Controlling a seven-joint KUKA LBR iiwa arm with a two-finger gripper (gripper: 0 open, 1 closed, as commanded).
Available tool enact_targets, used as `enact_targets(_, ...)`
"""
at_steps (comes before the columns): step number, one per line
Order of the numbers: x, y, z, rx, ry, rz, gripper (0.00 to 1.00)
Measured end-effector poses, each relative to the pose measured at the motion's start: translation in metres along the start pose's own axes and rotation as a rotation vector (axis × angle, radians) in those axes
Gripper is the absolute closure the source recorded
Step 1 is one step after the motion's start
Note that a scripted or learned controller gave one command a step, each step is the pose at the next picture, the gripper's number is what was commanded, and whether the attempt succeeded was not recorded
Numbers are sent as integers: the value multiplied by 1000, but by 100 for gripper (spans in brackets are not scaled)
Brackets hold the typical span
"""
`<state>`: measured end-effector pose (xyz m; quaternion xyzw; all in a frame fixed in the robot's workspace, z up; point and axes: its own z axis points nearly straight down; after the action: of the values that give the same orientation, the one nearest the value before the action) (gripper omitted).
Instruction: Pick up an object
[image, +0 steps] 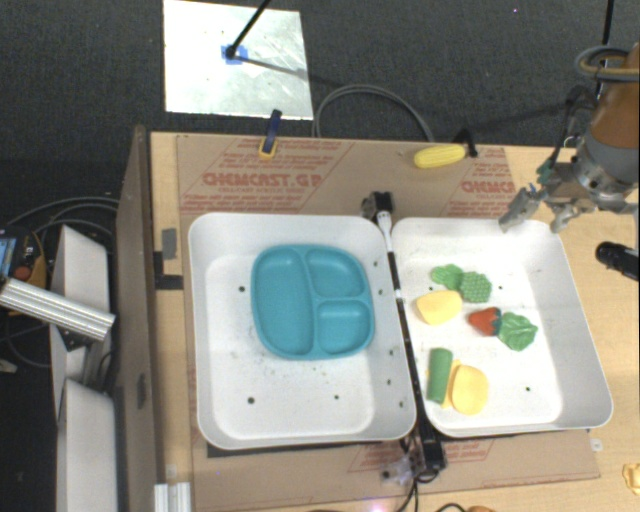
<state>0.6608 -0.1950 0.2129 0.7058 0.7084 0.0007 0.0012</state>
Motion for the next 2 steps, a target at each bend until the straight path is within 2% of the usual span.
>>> enact_targets(1,70,-32,131,6,4,-4,0)
enact_targets(2,46,-47,128,3,0,3,0)
